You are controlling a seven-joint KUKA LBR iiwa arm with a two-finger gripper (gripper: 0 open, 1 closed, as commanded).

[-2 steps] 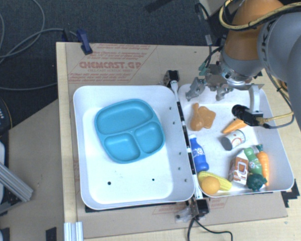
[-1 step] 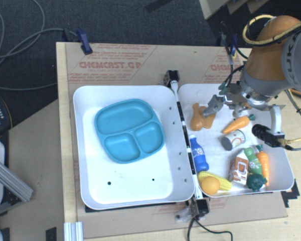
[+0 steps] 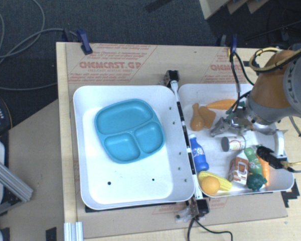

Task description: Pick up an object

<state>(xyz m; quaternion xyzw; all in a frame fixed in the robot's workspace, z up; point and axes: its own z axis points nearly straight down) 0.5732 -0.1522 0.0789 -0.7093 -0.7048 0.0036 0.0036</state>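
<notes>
From the overhead camera, my claw (image 3: 224,126) hangs low inside the right bin (image 3: 189,92), reached in from the right with my grey arm and orange band above it. Its two metal fingers splay apart, tips pointing toward the bin's middle, with nothing between them, so I judge it unclosed and carrying nothing. That pose suits a descent onto something small.

The likely targets crowd this bin because it serves as the supply side. A tan toy piece (image 3: 201,116) lies just beside my fingertips on the left; an orange carrot (image 3: 221,104) lies near the far wall. A small cylindrical can (image 3: 232,144) rests just below my claw. A blue bottle (image 3: 198,154) lies along the dividing wall. At the near edge sit a yellow banana with an orange fruit (image 3: 211,184), a brown packet (image 3: 239,169) and a green vegetable toy (image 3: 256,177), packed touching one another.

The left bin (image 3: 90,185) holds a blue divided plate (image 3: 129,129), tilted slightly, well apart from my work. Both bins rest on a cardboard-covered surface (image 3: 115,64).
</notes>
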